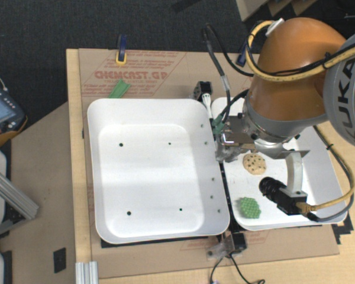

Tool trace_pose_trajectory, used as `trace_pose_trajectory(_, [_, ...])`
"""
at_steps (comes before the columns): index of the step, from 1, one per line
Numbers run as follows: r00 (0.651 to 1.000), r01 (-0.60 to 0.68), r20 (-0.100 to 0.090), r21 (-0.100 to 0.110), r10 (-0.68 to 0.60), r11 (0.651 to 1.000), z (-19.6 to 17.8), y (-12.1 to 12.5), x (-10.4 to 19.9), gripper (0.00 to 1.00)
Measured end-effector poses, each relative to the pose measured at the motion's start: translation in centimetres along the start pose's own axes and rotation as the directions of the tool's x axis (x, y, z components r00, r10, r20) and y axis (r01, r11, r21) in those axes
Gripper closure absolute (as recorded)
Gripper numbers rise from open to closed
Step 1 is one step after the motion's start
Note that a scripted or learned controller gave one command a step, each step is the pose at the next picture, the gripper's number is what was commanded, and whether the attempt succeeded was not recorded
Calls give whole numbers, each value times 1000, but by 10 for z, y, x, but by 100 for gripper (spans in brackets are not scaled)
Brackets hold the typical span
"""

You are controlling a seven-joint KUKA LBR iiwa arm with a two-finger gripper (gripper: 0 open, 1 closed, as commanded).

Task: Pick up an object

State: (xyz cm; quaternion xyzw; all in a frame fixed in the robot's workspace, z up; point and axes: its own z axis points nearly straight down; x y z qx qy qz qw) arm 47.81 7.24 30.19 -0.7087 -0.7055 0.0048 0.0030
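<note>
Over the right bin's (328,158) left edge the gripper (228,147) hangs near a cookie (254,163), likely lining up; finger state unclear.

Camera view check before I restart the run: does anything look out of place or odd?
One thing: a small green strip lies outside both bins on the brown cardboard sheet. The round speckled cookie and bumpy green ball sit in the right-hand white bin.
</note>
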Motion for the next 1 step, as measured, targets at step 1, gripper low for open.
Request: trace_pose_trajectory(1, [1000, 4, -2, -2, -4, 1000, 53, 1, 11, 100])
